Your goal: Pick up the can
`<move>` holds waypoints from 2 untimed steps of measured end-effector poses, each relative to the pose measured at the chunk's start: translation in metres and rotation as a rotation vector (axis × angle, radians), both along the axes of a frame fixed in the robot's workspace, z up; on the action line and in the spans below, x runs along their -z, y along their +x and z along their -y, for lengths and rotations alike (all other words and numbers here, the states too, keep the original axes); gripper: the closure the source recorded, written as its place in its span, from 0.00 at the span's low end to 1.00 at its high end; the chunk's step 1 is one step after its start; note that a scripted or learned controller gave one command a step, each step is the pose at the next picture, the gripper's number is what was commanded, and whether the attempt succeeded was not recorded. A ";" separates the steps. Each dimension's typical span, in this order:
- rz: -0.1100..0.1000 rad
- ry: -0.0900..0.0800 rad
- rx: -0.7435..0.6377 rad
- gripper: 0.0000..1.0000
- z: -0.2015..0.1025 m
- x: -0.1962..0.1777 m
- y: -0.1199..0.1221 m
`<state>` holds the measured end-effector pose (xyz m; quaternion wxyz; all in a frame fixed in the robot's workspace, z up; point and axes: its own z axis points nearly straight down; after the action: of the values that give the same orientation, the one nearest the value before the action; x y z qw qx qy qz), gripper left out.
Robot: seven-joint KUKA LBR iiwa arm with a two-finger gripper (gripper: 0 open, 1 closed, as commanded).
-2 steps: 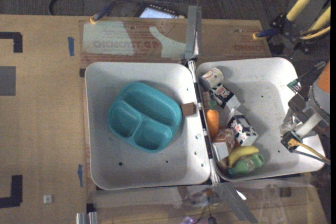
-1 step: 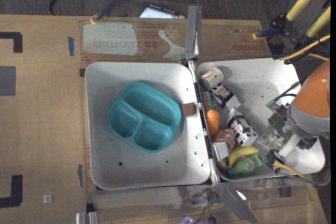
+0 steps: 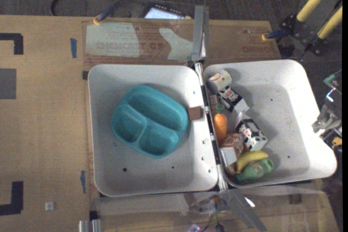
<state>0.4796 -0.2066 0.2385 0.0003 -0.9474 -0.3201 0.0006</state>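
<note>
— Camera view first: what do we see, biggest things down?

— We see a brown cardboard-topped bench [image 3: 43, 117] with blue tape marks, bearing two glossy white bins with rounded corners. The left bin [image 3: 98, 133] holds a smooth teal divided tray [image 3: 149, 119] with three compartments.

— And the arm?

— We catch just a grey, blurred part of it at the right edge, the gripper [image 3: 328, 119] over the right bin's right rim, well apart from the objects. We cannot tell whether the claw is released or clenched.

— Where is the can?

— We take it to be the small white cylinder, the can [image 3: 220, 80], lying tilted in the far left corner of the right bin [image 3: 288, 117], against the left wall.

— Its neighbours?

— Nearer along that wall we see a black-and-white patterned carton [image 3: 231, 98], an orange carrot [image 3: 219, 126], a second patterned carton [image 3: 252, 136], then a curved yellow banana [image 3: 253, 159] resting on a green item [image 3: 254, 171].

— Any writing?

— Print on the cartons and the bench is too blurred for us to read.
</note>
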 end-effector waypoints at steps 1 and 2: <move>-0.001 -0.001 0.266 1.00 -0.015 -0.013 0.046; -0.001 -0.001 0.436 1.00 -0.039 -0.005 0.069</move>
<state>0.5484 -0.1672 0.2438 0.0000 -0.9942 -0.1077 0.0011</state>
